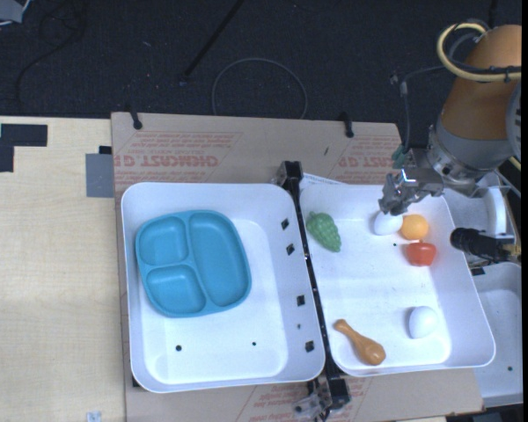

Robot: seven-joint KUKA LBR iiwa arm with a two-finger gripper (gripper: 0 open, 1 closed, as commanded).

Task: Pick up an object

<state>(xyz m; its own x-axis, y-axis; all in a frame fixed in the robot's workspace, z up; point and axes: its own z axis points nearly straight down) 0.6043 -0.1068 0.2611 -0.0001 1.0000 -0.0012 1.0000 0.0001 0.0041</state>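
The arm (480,95) leans in from the right over the far edge of the right bin (462,323), its orange band partly cut off at the picture's border. The jaws (396,202), a dark grey cluster, hang right above a small white object (386,224) near the bin's back wall; whether they are spread or pressed together cannot be told, and the object's top is partly hidden beneath them. Just beside it sits an orange ball (414,227), touching or nearly touching a red object (421,253) in front of it. A green leafy toy (324,232) lies near the divider, well apart from them. Toward the near edge rest a white egg (421,321) and a tan drumstick (361,341). In the left bin (158,359) a blue tray (194,262) with three compartments lies flat. Both bins rest on a brown cardboard sheet (246,152) printed with red lettering, too reversed and faint to read, laid on the pale wood counter (44,280). Cables (260,86) trail across the dark floor behind.
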